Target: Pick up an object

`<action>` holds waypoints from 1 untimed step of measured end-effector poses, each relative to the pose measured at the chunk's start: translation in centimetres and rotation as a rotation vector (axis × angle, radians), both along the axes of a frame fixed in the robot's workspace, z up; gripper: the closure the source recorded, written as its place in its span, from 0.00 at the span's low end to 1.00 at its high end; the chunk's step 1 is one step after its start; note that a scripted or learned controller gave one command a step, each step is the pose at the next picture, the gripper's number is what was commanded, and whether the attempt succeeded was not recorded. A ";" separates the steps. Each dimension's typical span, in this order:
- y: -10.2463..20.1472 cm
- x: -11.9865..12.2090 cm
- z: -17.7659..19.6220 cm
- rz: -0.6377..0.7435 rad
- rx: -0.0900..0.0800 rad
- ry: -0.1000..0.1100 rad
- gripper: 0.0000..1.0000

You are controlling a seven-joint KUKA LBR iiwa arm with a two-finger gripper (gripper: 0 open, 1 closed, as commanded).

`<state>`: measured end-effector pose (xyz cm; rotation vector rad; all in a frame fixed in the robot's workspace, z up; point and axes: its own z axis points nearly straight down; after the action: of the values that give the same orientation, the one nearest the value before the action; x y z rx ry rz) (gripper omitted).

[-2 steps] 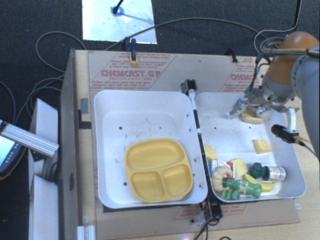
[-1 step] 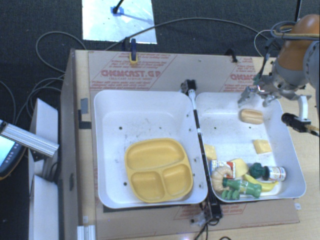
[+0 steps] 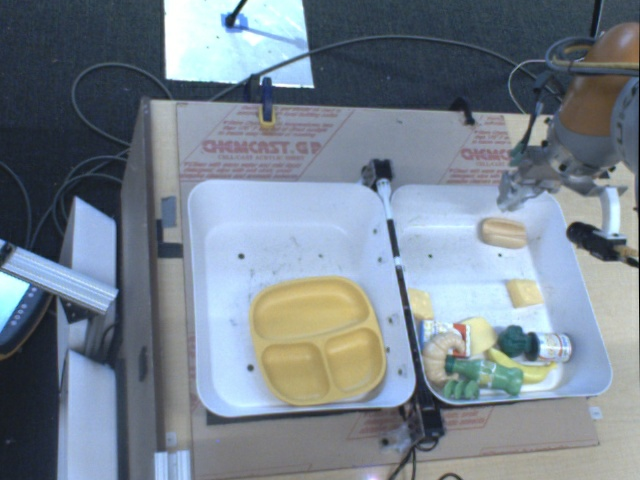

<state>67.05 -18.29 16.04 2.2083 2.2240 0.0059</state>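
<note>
My gripper (image 3: 512, 196) hangs over the far right part of the right bin (image 3: 585, 298), just above and behind a tan bread roll (image 3: 503, 232); nothing shows in its grasp. A yellow cheese wedge (image 3: 524, 292) lies nearer the front. Another pale yellow piece (image 3: 420, 303) sits by the bin's left wall. At the front of this bin is a pile: a green bottle (image 3: 480, 376), a bottle with a dark green cap (image 3: 535, 345), a banana (image 3: 532, 373) and a beige pastry (image 3: 440, 348).
The left bin (image 3: 215, 268) holds a yellow divided plate (image 3: 318, 340) toward its front right. A black divider strip (image 3: 395, 268) runs between the bins. Cables trail behind the bench, and a blue clamp (image 3: 266, 98) stands at its far edge.
</note>
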 end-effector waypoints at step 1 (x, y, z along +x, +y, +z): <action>3.6 -2.4 17.2 -0.002 0.001 0.000 1.00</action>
<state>64.66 -14.66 33.27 2.2110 2.2221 0.0062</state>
